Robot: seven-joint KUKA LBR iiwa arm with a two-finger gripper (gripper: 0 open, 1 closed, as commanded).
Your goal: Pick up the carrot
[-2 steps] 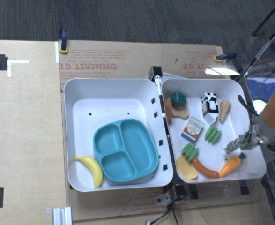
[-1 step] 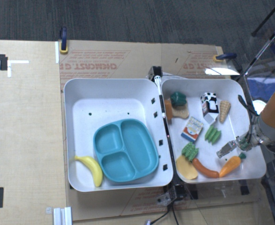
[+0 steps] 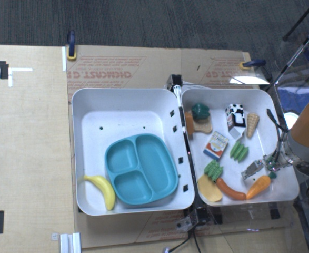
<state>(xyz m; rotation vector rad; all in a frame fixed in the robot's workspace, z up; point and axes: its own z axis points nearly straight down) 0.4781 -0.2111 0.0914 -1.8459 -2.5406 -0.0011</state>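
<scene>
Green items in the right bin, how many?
3. A dark green piece on the brown block at the far left corner, a pea pod mid-bin, and a leafy green piece near the front. Others may be hidden.

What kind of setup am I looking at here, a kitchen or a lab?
Most likely a robotics lab bench: two white bins clipped onto cardboard, toy food such as the carrot and banana, and carpet beyond.

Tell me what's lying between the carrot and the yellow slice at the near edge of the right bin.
In the camera view, a sausage lies between the carrot and the yellow slice, curving along the right bin's near wall.
</scene>
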